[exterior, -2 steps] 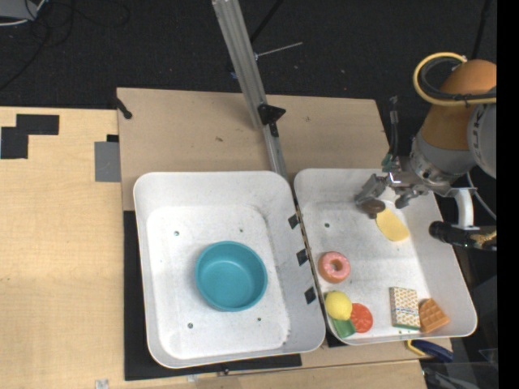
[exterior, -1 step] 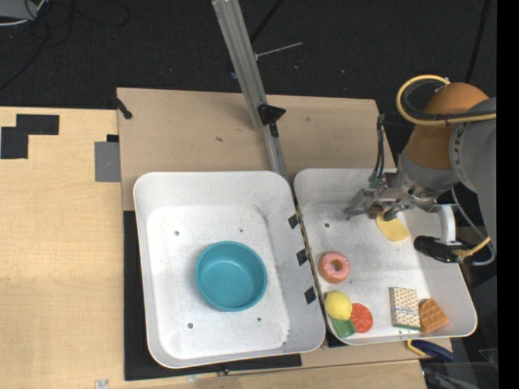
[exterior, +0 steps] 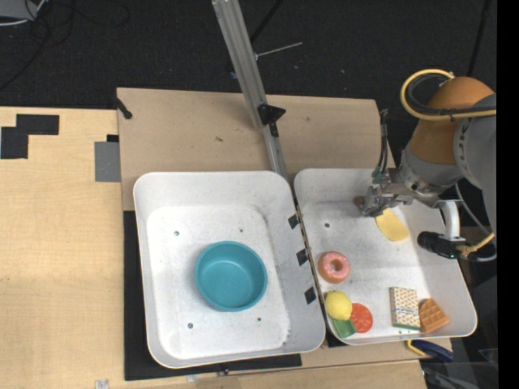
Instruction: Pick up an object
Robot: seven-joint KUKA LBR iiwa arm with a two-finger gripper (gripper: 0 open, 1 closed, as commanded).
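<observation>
Gripper [exterior: 381,203] grip unclear, above yellow piece [exterior: 392,225] in right bin [exterior: 454,318], teal bowl [exterior: 231,275] in left bin [exterior: 162,193]

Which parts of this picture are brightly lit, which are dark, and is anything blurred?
Camera view: the two white bins are brightest, nearly washed out; the floor at the top is very dark; the teal bowl casts only a faint shadow; the end effector by the yellow item looks slightly soft, the fingers hard to read.
</observation>
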